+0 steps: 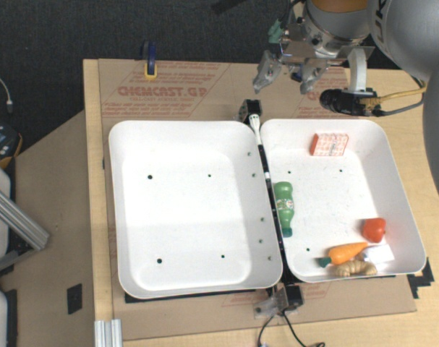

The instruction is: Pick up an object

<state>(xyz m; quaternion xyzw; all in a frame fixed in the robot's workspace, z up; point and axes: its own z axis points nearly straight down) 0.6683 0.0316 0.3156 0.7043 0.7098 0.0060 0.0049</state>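
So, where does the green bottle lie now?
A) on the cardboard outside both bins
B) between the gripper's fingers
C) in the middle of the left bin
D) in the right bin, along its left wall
D: the green bottle lies lengthwise in the right bin, close beside the wall it shares with the left bin, while the gripper is above the bins' far edge with nothing between its open fingers.

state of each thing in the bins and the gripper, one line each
gripper: open, holding nothing, raised past the bins' far edge
green bottle: lying on its side by the divider
pink box: lying flat, far end of right bin
red tomato: resting near the right wall
orange carrot: lying flat
ginger root: lying beside the carrot
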